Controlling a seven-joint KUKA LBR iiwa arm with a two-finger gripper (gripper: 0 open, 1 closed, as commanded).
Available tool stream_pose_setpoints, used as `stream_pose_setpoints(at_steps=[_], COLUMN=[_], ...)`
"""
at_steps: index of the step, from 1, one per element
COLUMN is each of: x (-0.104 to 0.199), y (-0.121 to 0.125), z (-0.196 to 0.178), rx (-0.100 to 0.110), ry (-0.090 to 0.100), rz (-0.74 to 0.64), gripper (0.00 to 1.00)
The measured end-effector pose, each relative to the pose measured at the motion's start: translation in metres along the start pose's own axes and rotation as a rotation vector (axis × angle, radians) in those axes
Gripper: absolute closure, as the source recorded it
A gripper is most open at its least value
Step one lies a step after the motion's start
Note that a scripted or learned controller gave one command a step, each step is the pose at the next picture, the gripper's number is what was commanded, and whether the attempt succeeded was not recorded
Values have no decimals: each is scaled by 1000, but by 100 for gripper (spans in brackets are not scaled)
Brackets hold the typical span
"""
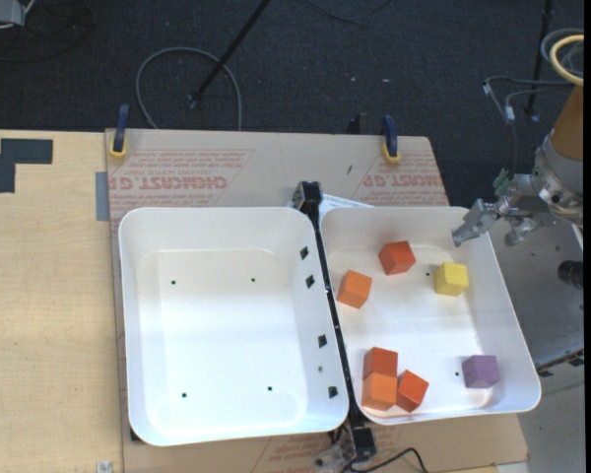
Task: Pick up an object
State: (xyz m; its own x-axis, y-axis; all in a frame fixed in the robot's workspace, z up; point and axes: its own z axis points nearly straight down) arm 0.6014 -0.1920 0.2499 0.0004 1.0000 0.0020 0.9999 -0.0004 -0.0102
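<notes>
end effector (492, 217) above right bin's (512, 348) far right rim, finger state cannot tell, holding nothing seen | nearest target: yellow cube (451, 278) in right bin, standing apart | likely light, rigid, flat-sided | grip across two opposite faces

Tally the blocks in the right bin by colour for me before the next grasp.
Red: 1
Orange: 4
Yellow: 1
Purple: 1
Total: 7
</notes>
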Motion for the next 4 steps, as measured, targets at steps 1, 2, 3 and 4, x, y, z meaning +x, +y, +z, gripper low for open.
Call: stream_pose_setpoints(at_steps=[1,2,3,4], x=[0,-1,-6,-6], y=[1,2,1,2], z=[-2,65,113,153], rx=[-4,1,-1,-8], ry=[-1,1,1,-1], rz=[-1,-1,-1,-1], gripper=[0,0,0,0])
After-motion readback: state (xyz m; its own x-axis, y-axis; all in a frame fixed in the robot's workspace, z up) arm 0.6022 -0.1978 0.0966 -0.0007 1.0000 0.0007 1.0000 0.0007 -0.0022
